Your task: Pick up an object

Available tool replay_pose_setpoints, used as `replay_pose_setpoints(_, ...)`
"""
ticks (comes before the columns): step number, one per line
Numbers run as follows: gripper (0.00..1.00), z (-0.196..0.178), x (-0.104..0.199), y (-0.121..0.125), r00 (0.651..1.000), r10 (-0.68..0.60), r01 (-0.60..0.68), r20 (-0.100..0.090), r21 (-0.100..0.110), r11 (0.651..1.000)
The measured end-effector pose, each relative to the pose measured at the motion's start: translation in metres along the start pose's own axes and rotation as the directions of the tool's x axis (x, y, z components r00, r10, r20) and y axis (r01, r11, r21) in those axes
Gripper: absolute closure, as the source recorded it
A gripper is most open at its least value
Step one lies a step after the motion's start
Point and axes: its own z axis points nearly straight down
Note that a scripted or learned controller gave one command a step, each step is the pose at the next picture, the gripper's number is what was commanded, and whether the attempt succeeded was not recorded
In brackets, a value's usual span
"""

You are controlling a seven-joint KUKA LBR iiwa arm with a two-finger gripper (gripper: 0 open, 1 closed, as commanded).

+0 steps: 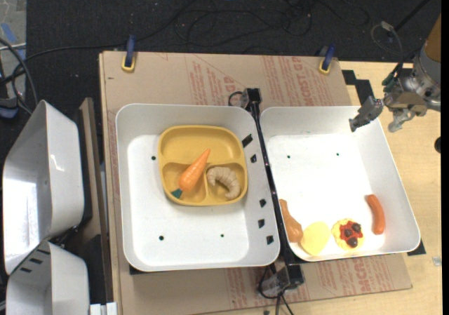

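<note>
My gripper (383,116) hovers over the far right corner of the right bin (316,145), open, with nothing between its fingers. Along that bin's near edge lie an orange drumstick-shaped piece (290,220), a pale yellow round piece (316,237), a small tart with red and dark topping (349,233) and an orange sausage (377,213). All of these sit well below the gripper in the view. In the left bin (140,236) a yellow divided plate (175,145) holds a carrot (194,170) and a pale curled shrimp (225,180).
Both bins rest on a brown board (210,75) held by two yellow clamps (128,62). Black clips (252,96) run along the seam between the bins. Cables cross the dark floor behind. White containers (42,166) stand at the far left.
</note>
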Motion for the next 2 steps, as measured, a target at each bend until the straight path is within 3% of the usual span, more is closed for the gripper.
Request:
replay_pose_setpoints(1,0.00,-0.006,0.001,0.002,1.000,-0.003,0.003,0.003,-0.011,1.000)
replay_pose_setpoints(2,0.00,0.038,-0.002,0.005,1.000,-0.001,0.001,0.001,-0.006,1.000)
